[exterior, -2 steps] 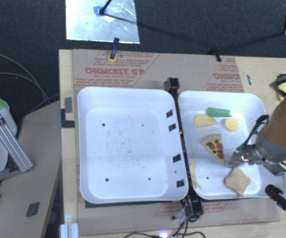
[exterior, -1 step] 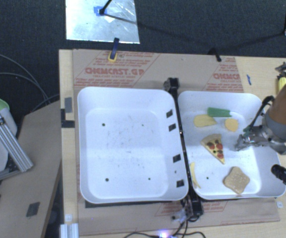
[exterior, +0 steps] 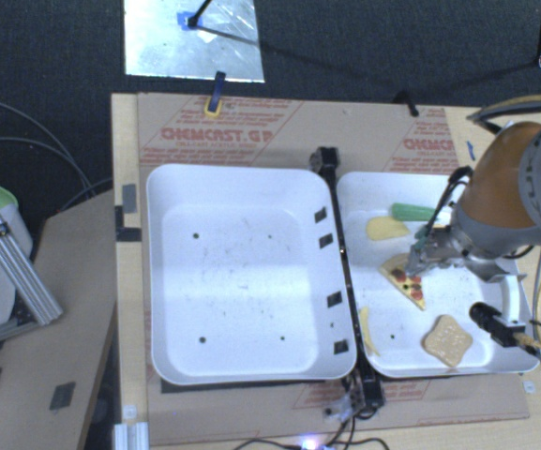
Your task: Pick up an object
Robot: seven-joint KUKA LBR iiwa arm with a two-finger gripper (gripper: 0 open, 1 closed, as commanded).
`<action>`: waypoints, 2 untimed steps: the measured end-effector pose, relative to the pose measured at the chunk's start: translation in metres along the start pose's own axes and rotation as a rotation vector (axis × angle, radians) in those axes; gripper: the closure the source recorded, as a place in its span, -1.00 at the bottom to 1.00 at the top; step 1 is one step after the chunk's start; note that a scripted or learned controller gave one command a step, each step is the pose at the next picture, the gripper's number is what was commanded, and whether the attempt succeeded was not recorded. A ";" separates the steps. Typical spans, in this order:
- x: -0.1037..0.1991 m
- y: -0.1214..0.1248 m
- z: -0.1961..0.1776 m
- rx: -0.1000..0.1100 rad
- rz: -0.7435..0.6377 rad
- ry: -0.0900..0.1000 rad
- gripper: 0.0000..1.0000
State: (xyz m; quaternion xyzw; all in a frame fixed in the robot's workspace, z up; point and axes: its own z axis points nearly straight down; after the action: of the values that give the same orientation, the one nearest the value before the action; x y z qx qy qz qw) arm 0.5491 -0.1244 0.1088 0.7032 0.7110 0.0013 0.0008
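The hand [exterior: 418,261] was down in the right bin [exterior: 397,359], sitting right at the top end of the pizza slice [exterior: 407,284]. Couldn't tell from where I stood whether it was clenched or released, so I wouldn't call that a pick; the slice looked flat on the bin floor, nothing lifted yet. So pretty much the whole grab-and-raise was left to do. Nearest the front edge was a cracker-looking piece [exterior: 447,339] and a pale strip [exterior: 365,331] hugging the divider wall. Past the slice, a yellow piece [exterior: 385,228] and a green stick [exterior: 413,213] lay near the back. Not much slack around the slice, but straight up looked open. The left bin [exterior: 172,190] offered loads of room.
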 end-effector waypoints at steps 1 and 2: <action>0.045 -0.056 -0.129 -0.004 0.004 0.001 1.00; 0.099 -0.059 -0.169 -0.004 0.000 0.001 1.00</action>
State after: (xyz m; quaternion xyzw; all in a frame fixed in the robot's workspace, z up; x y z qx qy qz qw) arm 0.4880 -0.0262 0.2775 0.7033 0.7108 0.0031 0.0020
